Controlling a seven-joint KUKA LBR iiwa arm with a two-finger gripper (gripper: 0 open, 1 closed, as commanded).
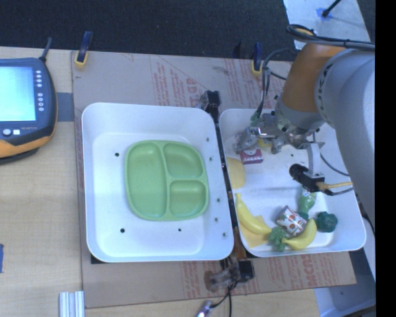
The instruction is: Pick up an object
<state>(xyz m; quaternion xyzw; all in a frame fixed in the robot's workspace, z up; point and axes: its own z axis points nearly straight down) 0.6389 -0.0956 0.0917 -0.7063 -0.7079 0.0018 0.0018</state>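
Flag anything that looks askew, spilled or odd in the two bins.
Nothing looks spilled or damaged. The green divided plate sits slightly rotated in the left bin, and the toy food is jumbled in the right bin's near corner.

bench — wood, brown cardboard sheet | on it: two white bins | teach pendant at left

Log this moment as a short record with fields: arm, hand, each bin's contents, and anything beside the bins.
arm: grey arm with orange band, reaching in over the right bin
hand: two-finger hand, low over the right white bin's far left corner, just above a small red and white box
left white bin: green divided plastic tray
right white bin: yellow bananas, green broccoli pieces, small red and white carton
beside bins: orange-edged control pendant with screen
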